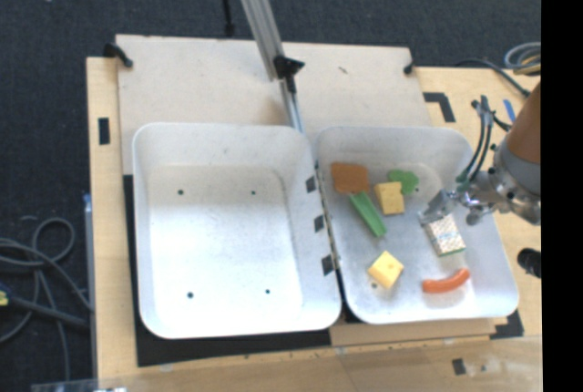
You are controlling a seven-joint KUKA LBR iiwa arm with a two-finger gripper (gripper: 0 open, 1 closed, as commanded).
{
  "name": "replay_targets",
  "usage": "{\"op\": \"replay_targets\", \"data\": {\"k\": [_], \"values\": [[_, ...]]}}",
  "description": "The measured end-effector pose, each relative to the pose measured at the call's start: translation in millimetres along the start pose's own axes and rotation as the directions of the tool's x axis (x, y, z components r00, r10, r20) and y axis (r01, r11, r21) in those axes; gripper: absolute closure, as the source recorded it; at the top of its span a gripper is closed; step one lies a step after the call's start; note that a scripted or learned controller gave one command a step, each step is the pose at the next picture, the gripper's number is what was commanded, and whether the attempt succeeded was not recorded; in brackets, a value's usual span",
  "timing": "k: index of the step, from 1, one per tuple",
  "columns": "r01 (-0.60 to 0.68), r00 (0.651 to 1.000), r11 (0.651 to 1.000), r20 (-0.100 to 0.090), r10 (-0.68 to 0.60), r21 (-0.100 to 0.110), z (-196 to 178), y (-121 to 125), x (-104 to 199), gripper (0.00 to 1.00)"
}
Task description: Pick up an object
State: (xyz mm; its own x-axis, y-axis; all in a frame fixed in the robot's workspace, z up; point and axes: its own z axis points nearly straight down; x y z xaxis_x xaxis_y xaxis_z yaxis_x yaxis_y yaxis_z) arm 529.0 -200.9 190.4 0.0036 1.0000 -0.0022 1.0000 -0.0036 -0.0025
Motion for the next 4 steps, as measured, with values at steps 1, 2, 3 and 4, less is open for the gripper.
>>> {"op": "replay_targets", "data": {"k": [1,2,3,4], "values": [[-0.002,1.0,1.0,-0.001,0.002,0.002,60.4,2.8,5.0,0.0],[-0.007,1.0,1.0,-0.001,0.007,-0.009,45.6,5.4,4.6,1.0],[-0.002,1.0,1.0,0.0,0.002,-0.01,-6.1,-1.9,-1.3,1.0],[0.009,1.0,1.0,0.0,-0.009,-0.011,-55.7,3.1,6.4,1.0]]}}
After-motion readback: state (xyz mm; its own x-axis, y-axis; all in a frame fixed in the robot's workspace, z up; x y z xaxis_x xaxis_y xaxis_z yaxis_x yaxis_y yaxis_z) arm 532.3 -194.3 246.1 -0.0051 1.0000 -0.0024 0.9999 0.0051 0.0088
